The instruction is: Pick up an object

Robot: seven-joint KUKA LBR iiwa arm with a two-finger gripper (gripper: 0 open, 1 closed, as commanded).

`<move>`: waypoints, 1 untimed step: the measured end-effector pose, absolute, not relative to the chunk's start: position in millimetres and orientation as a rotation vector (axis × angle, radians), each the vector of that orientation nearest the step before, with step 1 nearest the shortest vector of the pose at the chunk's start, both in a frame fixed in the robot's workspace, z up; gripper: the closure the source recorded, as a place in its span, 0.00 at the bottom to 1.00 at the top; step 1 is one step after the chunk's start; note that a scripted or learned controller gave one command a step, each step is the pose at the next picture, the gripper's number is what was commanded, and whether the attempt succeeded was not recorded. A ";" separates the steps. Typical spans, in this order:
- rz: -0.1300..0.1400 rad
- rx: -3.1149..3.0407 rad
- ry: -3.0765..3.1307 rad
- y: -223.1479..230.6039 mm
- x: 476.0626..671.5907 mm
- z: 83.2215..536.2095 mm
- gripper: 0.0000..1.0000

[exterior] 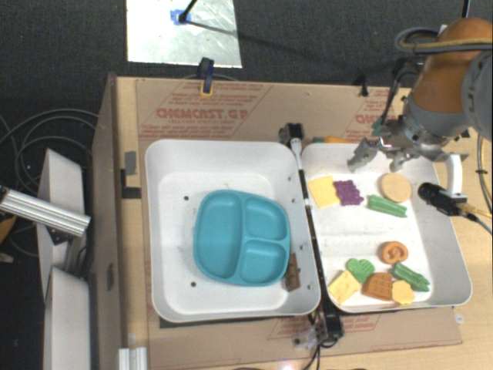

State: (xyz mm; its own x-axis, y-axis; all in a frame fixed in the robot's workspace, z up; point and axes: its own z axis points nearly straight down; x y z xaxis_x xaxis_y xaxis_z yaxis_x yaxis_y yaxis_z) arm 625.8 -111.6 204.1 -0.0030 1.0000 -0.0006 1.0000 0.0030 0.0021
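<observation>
Counting ten food pieces in the right bin [454,272]; one blue tray [240,237] at nine o'clock; gripper [381,155] fingers spread, empty.

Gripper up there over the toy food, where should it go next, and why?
Probably straight down. The gripper hangs open above the right bin's far end, holding nothing, and the tan round cookie and purple grapes lie just below it, apart from the rest.
</observation>
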 end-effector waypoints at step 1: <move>0.005 2.211 2.228 -86.4 639.9 221.7 0.00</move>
State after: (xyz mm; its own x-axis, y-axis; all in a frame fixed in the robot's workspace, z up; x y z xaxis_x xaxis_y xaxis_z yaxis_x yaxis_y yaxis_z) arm 639.9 -86.4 221.7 -0.0078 1.0000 0.0007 1.0000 0.0078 0.0041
